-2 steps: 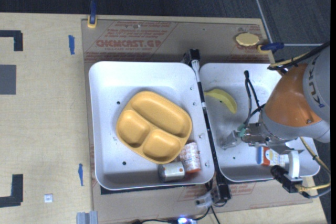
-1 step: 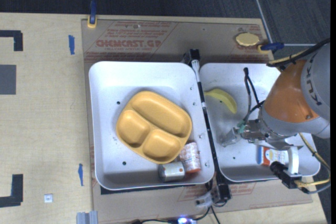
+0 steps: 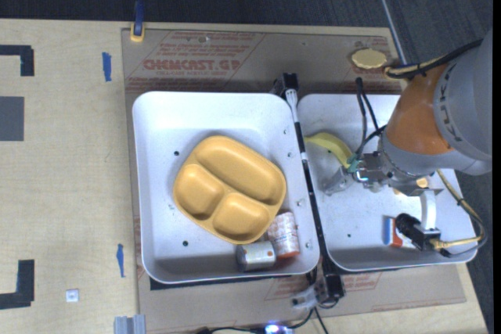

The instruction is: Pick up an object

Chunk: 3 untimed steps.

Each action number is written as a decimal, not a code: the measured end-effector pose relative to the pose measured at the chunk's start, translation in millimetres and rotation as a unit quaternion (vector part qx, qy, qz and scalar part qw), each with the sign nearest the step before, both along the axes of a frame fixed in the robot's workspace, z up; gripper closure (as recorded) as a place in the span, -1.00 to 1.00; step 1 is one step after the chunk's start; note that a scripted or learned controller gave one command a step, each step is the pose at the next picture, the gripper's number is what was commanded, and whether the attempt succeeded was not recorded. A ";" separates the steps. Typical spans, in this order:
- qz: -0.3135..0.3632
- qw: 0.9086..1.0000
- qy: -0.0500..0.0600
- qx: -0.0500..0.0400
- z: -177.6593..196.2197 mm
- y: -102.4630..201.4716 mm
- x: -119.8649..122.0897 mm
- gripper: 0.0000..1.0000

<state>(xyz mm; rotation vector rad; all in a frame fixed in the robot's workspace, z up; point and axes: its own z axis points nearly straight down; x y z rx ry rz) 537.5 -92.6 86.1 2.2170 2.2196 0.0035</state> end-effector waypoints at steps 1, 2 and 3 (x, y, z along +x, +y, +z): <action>-0.001 1.000 0.000 0.001 -0.1 0.1 -41.2 -1.00; 0.000 1.000 -0.001 0.000 0.0 -1.9 -56.1 -1.00; -0.001 1.000 0.002 0.000 -0.3 -0.6 -41.1 -1.00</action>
